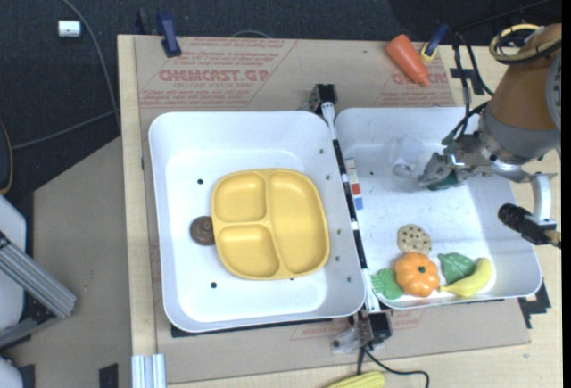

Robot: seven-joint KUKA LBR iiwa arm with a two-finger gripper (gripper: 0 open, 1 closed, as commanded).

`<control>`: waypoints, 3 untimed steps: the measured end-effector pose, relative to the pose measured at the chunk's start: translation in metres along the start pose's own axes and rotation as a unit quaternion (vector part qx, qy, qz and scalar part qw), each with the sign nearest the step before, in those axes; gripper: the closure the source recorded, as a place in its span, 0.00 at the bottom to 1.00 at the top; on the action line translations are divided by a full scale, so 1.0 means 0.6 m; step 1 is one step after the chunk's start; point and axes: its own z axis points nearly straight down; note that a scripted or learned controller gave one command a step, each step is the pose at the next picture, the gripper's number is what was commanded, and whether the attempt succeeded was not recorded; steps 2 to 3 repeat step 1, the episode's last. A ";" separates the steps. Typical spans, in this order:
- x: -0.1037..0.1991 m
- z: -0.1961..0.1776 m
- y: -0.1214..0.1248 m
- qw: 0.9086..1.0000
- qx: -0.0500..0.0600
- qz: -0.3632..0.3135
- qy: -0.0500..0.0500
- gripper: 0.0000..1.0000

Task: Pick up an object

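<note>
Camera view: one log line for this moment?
gripper low in right bin | yellow tray in left bin | pumpkin, banana, cookie untouched

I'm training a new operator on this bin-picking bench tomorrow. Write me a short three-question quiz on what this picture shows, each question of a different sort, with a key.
1. True or false: the yellow three-compartment plastic plate lies in the right white bin.
2. Which item sits nearest the orange toy pumpkin? A) the round brown cookie with dark chips; B) the orange toy carrot; C) the dark brown disc.
3. Fill in: the two-finger gripper is over the ___ bin.

Key: 1 false, the plate lies in the left white bin; 2 A; 3 right.
</note>
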 end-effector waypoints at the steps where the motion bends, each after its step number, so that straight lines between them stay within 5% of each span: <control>1: 0.087 0.007 0.037 1.000 0.000 0.000 0.000 1.00; 3: 0.087 0.007 0.037 1.000 0.000 0.000 0.000 1.00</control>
